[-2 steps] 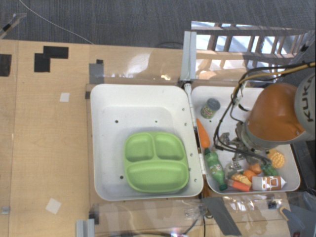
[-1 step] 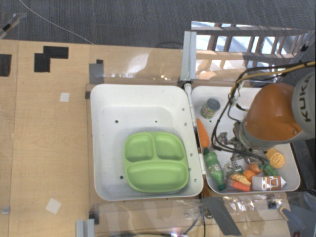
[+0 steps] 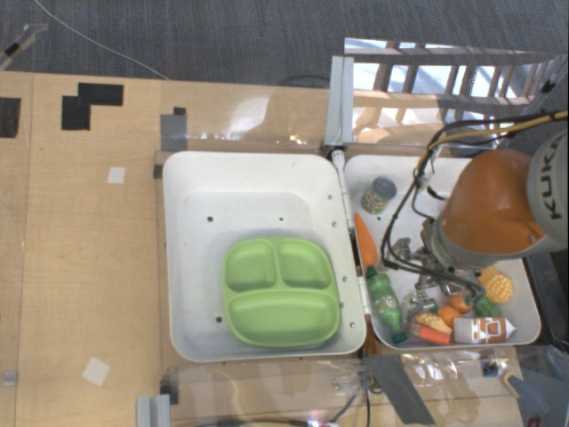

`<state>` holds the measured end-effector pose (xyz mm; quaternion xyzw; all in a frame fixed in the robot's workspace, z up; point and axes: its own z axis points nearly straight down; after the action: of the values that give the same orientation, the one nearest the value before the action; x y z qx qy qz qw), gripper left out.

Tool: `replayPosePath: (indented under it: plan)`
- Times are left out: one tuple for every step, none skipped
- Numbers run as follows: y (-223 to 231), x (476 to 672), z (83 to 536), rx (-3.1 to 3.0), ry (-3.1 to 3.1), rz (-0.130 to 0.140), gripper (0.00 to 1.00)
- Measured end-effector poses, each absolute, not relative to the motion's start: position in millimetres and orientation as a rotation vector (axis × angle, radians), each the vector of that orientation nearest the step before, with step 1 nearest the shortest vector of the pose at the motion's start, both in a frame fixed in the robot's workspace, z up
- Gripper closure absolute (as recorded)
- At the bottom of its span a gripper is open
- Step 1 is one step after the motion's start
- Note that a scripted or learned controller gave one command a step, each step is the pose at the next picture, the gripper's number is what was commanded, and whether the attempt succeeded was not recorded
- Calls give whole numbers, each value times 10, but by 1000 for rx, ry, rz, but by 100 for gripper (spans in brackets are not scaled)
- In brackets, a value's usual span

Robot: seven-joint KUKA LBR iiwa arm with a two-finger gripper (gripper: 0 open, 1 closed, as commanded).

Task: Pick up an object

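The right bin holds several small items: a small can at the back, an orange carrot along the left wall, a green bottle, a yellow corn cob, a white carton and some orange and green toy food at the front. The arm's orange band hangs over the middle of this bin. My gripper reaches down under it, just above the pile at the front, between the bottle and the corn. Cables and the wrist hide its tips.
The left bin holds a green divided plate in its front half. A metal frame stands behind the right bin. Wooden bench top stretches to the left, with black markers at the far left.
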<state>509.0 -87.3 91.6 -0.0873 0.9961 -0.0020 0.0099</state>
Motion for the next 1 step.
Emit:
replayPosePath:
  plan:
    - [-859, 5151, 1055, -281, 3089, -11, 100]
